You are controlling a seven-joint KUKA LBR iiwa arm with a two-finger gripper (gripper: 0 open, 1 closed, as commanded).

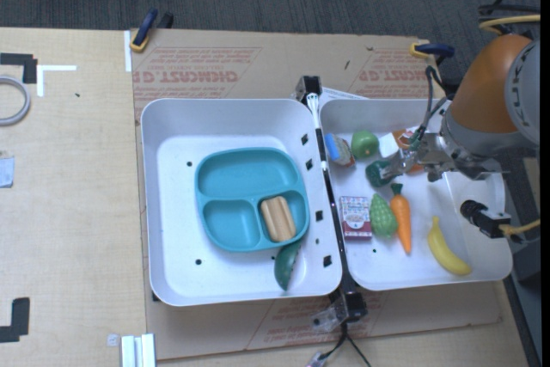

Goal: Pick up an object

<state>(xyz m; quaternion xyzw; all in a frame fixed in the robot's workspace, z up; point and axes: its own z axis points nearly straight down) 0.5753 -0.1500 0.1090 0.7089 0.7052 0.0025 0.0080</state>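
The right bin (430, 278) holds several toy foods: a carrot (401, 222), a banana (448, 249), a red-and-white box (355, 217), a bumpy light-green piece (382, 217), a round green fruit (364, 143), a blue-and-tan item (338, 149) and a dark green piece (376, 175). My gripper (402, 168) hangs low over the bin's middle, right beside the dark green piece and just above the carrot's top. The wrist hides its tips. An orange-red item (406, 137) peeks out behind the gripper.
The left bin (172, 211) holds a teal divided plate (225, 185) with a tan bun (277, 217) in one compartment. A dark green item (287, 266) lies by the plate's lower corner. The arm's body covers the right bin's far right side.
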